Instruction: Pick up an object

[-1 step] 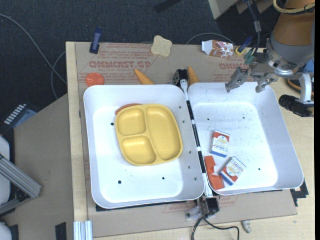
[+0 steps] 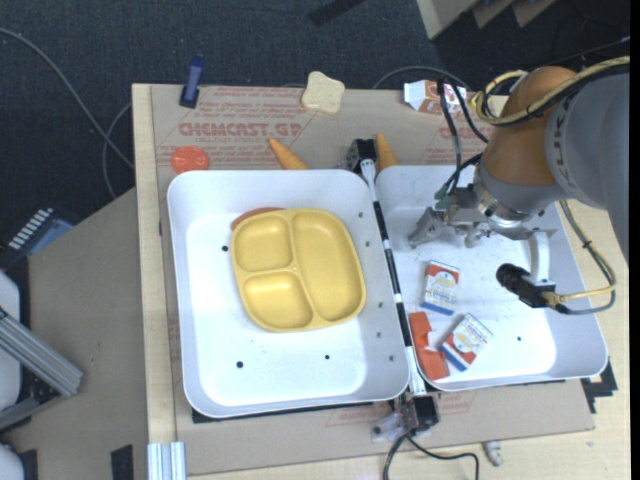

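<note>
My gripper (image 2: pixel 452 228) hangs over the far part of the right bin (image 2: pixel 570 353), just above its floor, with nothing visibly in it. A small white, red and blue box (image 2: pixel 441 286) lies just nearer than the gripper. A second box like it (image 2: pixel 466 338) rests closer to the bin's front. Beside them, by the bin's left wall, are a red block (image 2: pixel 420 326) and an orange-red piece (image 2: pixel 432 364).
The left bin (image 2: pixel 200 298) holds a yellow divided plate (image 2: pixel 297 268) with a red thing (image 2: pixel 248 219) partly under its far-left corner. On the board behind the bins lie a bread-like piece (image 2: pixel 322 91), a carrot (image 2: pixel 287 154), an orange disc (image 2: pixel 186 158) and a blue item (image 2: pixel 191 80).
</note>
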You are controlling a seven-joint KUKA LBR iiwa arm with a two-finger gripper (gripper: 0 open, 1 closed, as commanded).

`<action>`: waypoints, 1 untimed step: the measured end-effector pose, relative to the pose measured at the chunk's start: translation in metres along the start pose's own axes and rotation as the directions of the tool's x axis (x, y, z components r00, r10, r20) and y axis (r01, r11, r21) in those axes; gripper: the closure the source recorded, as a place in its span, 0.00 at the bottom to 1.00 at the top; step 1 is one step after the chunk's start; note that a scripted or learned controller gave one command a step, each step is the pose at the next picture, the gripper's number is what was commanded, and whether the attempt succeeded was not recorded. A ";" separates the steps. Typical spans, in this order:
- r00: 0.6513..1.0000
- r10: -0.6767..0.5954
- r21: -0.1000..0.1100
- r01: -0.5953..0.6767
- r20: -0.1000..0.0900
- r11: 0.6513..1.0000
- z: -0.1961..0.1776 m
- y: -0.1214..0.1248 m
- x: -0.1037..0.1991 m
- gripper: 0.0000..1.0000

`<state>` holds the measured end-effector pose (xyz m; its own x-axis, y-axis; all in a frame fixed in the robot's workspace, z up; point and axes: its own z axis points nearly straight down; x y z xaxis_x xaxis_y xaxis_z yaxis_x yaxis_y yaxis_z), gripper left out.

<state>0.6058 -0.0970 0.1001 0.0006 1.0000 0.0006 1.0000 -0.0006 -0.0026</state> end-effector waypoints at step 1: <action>1.000 0.001 0.000 -0.001 0.000 1.000 0.016 -0.036 -0.007 0.00</action>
<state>0.5702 -0.1040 0.0839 0.0014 1.0000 0.0007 1.0000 -0.0014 -0.0029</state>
